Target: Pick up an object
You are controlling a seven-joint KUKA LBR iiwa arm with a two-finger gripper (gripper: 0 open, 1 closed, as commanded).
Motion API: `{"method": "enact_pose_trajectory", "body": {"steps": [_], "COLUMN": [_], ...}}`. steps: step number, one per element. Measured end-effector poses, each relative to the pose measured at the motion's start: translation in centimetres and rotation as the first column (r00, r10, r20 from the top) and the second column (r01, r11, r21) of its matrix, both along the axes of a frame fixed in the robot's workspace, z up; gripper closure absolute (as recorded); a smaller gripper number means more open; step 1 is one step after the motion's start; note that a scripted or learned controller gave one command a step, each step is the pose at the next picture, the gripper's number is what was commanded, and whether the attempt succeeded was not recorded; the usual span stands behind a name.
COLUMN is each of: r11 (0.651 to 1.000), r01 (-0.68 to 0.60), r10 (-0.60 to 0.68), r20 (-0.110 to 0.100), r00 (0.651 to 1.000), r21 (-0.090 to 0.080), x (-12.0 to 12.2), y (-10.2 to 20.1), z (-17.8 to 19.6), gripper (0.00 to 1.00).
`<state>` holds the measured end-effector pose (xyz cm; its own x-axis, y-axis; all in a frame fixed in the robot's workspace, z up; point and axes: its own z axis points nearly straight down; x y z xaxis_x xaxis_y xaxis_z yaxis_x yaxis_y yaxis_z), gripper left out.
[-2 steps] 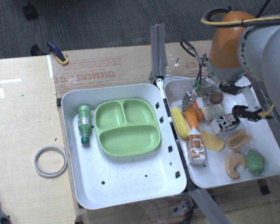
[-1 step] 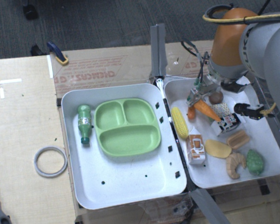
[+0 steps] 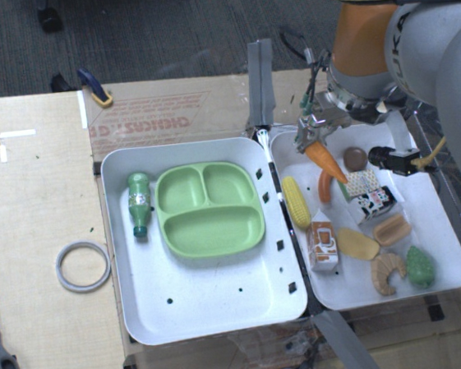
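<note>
Carrot (image 3: 324, 160), tilted at the right bin's (image 3: 451, 229) twelve o'clock, hangs from the jaws (image 3: 307, 132) clenched on its top, apparently mid-lift.

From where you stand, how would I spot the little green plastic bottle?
Find the left white bin, the one holding the green divided plate. The small green plastic bottle lies just left of that plate, by the bin's left wall. It is slim with a clear middle band, unlike the broad plate.
</note>
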<state>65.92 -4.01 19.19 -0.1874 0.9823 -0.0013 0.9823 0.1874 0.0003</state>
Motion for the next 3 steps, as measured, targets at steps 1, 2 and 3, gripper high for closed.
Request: {"method": "enact_pose_trajectory", "body": {"steps": [1, 2, 3], "r11": [0.982, 0.953, 0.906], "r01": [0.189, 0.303, 0.422], "r10": [-0.189, -0.303, -0.422], "r20": [-0.001, -0.003, -0.001], "r00": [0.982, 0.953, 0.906], "r21": [-0.001, -0.001, -0.001], "x": [0.0, -2.2, 0.0], "y": [-7.5, -7.8, -3.8], "z": [1.6, -3.6, 2.8], "gripper": [1.0, 1.0, 1.0]}}
